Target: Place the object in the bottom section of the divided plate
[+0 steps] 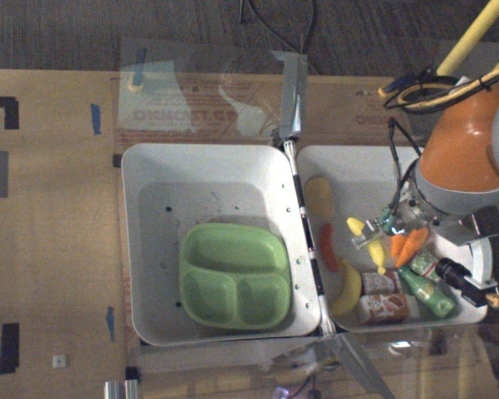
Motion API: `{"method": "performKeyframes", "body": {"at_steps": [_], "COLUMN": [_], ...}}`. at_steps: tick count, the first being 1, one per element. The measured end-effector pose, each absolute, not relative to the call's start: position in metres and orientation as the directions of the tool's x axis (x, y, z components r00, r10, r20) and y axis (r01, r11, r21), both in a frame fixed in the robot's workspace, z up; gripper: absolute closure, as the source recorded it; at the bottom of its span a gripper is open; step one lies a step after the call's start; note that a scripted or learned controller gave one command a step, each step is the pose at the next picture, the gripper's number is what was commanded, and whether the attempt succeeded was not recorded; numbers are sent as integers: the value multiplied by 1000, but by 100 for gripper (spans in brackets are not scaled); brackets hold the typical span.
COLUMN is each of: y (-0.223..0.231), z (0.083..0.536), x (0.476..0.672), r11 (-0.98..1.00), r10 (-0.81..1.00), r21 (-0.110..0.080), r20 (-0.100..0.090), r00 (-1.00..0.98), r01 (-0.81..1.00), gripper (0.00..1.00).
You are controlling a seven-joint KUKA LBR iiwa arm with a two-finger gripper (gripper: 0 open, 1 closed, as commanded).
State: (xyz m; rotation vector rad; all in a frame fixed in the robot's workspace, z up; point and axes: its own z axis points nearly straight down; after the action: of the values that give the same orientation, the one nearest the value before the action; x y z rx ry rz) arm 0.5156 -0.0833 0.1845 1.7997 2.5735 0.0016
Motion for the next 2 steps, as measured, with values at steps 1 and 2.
{"method": "performKeyframes", "body": {"at_steps": [1, 2], "y": [-23, 19], "z": [185, 217], "x": [618, 582], "r11": [639, 704], "r10": [769, 710], "r21": [4, 1], "r20": [-4, -1], "r00": [-639, -704], "r01": [769, 710], "gripper": [100, 100]}}
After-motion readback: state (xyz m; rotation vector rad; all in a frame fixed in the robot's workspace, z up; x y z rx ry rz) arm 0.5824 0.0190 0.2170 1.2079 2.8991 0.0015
